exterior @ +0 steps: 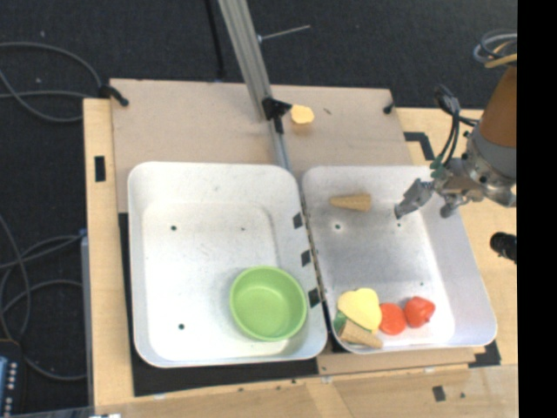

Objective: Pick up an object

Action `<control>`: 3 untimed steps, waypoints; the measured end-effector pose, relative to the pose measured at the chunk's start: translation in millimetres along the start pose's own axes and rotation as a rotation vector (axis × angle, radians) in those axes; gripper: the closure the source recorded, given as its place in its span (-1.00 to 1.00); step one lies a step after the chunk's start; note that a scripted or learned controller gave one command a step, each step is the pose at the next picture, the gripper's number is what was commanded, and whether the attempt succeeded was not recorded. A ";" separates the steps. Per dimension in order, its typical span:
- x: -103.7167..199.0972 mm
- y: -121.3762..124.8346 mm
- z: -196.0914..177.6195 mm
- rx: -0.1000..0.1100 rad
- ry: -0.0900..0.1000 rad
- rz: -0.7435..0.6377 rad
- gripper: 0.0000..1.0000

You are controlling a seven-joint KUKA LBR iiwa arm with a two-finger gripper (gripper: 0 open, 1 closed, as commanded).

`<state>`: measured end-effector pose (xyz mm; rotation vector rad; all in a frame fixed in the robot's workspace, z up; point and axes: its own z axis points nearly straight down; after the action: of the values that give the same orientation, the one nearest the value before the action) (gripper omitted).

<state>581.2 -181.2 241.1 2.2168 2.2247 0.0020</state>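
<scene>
1. Grey hand (428, 200) over right bin (452, 259), upper right; fingers spread, grasping nothing.
2. Tan cone (351, 202) to its left, apart.
3. Green bowl (267, 302) in left bin (174, 233).

We see two white bins that look like smooth plastic with a dull sheen, the left bin (174, 198) and the right bin (452, 268), both flecked with small dark marks. They sit on a counter (200, 120) of matt, pale brown board. In the left bin a green bowl (268, 302) looks like smooth, slightly glossy plastic. At the far side a ribbed rail (244, 42) has a brushed metal look. The red pieces (407, 314) at the near right appear glossy, the yellow piece (360, 308) beside them softer and matt.
</scene>
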 end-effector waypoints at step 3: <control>-2.9 14.7 110.9 0.005 -0.003 0.002 -1.00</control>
<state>596.1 -184.0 130.2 2.2207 2.2233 -0.0068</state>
